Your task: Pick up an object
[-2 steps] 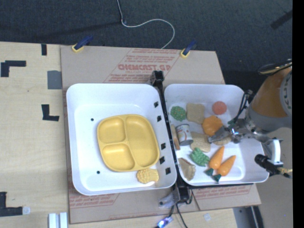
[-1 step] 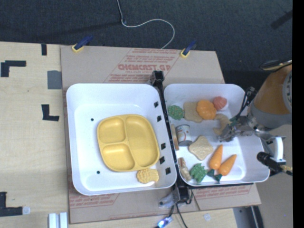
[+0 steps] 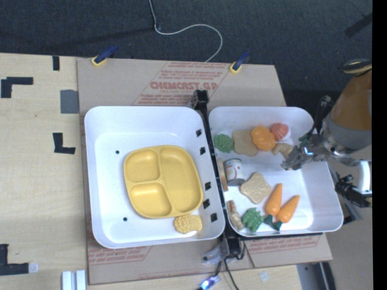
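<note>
My gripper (image 3: 297,157) hangs low over the right side of the right bin (image 3: 320,222), with the grey arm and its orange band (image 3: 357,101) behind it. Just left of the gripper lie an orange fruit (image 3: 263,138), a pink-red piece (image 3: 279,130) and a small tan piece (image 3: 282,149). Below the gripper two carrots (image 3: 281,203) lie side by side. A slice of toast (image 3: 255,187), a small can (image 3: 233,170), a tan flat piece (image 3: 244,142) and two green broccoli pieces (image 3: 224,142) (image 3: 253,220) fill the bin's left half. I see nothing held in the gripper.
The left bin (image 3: 103,162) holds a yellow divided plate (image 3: 162,181) and a yellow corn piece (image 3: 188,223) near its front right corner. A black divider clamp (image 3: 201,98) sits between the bins. A white cable (image 3: 187,29) loops behind the bench.
</note>
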{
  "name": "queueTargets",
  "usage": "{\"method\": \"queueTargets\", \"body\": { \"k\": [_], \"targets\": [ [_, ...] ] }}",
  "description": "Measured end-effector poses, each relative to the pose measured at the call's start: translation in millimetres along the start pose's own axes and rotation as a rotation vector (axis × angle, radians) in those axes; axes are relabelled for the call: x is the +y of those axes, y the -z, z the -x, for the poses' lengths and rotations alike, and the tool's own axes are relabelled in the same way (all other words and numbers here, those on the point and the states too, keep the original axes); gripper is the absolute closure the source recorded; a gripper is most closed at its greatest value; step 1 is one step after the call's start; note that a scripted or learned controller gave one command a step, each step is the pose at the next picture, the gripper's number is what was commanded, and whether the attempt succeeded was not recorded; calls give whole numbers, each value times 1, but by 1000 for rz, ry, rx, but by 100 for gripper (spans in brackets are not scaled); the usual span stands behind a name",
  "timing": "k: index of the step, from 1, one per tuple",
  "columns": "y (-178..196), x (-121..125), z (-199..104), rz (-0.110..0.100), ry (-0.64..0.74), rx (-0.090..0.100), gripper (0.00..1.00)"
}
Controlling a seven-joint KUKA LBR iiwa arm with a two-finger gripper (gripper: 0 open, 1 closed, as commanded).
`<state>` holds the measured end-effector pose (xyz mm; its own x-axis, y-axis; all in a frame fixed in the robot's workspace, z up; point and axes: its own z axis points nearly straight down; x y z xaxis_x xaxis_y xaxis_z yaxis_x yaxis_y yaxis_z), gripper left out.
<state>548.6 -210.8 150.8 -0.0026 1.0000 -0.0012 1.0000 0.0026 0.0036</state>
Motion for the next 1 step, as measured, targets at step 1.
{"method": "queueTargets", "body": {
  "k": [1],
  "targets": [
    [52, 1, -11, 0, 0, 0, 100]
  ]
}}
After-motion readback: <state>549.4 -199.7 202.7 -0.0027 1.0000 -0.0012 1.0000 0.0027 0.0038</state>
